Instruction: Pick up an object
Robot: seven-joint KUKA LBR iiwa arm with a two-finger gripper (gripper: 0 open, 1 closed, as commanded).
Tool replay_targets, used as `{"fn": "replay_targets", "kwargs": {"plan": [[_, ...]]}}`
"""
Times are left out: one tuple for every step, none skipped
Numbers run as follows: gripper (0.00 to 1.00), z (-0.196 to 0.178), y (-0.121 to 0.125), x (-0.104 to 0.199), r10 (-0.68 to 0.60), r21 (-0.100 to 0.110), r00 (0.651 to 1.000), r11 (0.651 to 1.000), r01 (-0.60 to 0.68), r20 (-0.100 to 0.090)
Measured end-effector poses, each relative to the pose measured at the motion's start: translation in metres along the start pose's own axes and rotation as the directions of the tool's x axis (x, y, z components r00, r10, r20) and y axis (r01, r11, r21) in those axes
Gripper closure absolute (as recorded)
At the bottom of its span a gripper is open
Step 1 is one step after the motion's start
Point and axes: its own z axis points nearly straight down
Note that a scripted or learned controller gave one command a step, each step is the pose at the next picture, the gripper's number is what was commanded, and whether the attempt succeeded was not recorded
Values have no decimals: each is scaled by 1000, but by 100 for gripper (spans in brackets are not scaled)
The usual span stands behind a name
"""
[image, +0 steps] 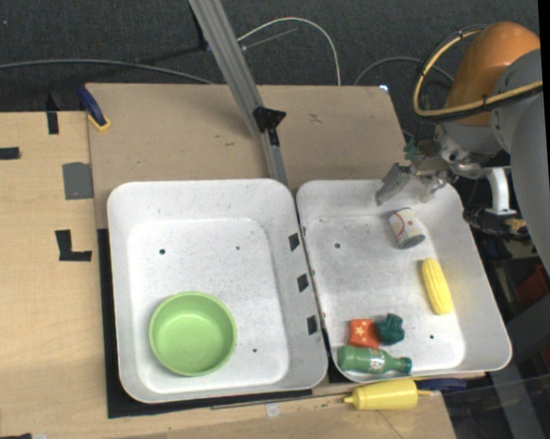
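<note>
In the right bin (pixel 353 255) lie a small white can with a red mark (pixel 406 227), a yellow corn cob (pixel 436 285), an orange block (pixel 362 332), a dark green toy (pixel 391 327) and a green bottle (pixel 372 360) at the front rim. A green bowl (pixel 193 333) sits in the left bin (pixel 200 219). My gripper (pixel 407 181) hangs over the right bin's far right corner, just above and beyond the can. Nothing is visibly held between its fingers.
A yellow bottle (pixel 385 396) lies on the bench just outside the right bin's front edge. A grey metal pole (pixel 236 66) slants down to the bins' shared far edge. Cables loop behind the bench.
</note>
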Motion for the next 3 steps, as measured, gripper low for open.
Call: {"fn": "replay_targets", "kwargs": {"plan": [[0, 37, -1, 0, 6, 21, 1000, 1000, -5, -7], [100, 30, -2, 1, 4, 22, 1000, 1000, -4, -6], [100, -30, 7, -2, 2, -12, 1000, 1000, -2, 2]]}}
